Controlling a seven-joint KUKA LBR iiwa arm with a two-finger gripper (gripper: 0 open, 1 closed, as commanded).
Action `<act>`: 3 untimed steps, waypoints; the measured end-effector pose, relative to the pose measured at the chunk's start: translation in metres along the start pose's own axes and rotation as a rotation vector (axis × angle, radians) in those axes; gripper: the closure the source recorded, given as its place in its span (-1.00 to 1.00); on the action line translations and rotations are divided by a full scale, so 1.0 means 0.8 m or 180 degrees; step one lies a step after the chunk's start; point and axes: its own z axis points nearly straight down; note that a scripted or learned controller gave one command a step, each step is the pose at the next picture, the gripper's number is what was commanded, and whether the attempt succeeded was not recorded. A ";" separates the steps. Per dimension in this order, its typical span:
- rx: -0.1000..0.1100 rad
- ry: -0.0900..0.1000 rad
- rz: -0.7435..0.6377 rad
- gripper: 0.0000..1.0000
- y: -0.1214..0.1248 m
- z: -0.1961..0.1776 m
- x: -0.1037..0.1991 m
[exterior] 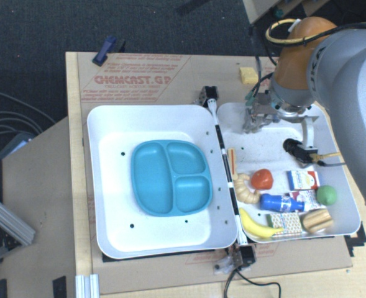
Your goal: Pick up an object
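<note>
Counter bins below me: my end effector [257, 118], grip state I cannot tell, hovers at the right bin's [350, 225] far-left corner; the tomato [261, 179] lies nearer.

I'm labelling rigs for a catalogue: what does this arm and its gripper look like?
The arm is a bulky, rounded grey shell with an orange band above the wrist. A yellow cable loops by the band, and thin green wires run down to the gripper, a small grey metal unit with slim fingers.
</note>
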 end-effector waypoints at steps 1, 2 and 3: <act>0.0002 -0.0001 0.0000 -1.00 0.000 0.000 0.000; -0.0006 -0.0004 -0.0002 1.00 0.001 -0.013 0.000; -0.0004 -0.0004 -0.0002 -1.00 0.000 -0.012 0.000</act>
